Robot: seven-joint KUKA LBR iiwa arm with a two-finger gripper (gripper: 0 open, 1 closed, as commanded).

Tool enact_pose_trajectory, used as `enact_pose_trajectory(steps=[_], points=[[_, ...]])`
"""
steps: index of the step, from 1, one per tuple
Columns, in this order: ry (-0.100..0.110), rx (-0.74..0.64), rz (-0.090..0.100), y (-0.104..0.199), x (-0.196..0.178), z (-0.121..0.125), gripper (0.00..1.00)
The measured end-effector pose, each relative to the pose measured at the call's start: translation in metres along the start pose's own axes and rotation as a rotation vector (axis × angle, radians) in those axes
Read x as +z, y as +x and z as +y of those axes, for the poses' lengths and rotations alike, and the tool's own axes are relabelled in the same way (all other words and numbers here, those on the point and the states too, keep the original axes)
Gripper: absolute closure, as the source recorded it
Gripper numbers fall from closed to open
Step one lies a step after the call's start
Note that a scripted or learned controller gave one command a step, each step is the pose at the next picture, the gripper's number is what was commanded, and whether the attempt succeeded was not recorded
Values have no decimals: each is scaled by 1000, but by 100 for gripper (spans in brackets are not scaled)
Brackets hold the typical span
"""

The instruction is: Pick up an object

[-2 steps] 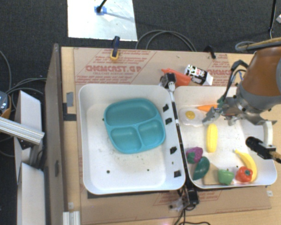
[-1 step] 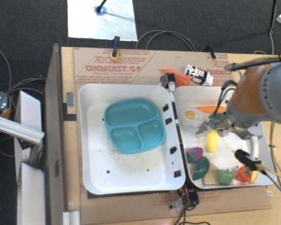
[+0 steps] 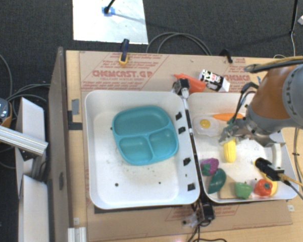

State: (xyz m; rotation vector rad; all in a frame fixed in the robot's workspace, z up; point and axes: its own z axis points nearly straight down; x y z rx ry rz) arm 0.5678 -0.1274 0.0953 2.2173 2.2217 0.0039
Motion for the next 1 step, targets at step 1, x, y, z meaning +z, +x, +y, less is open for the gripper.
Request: enact_pose_trajectory(steps=[1], points=[[-9,-11,3,75,-95,21,100]])
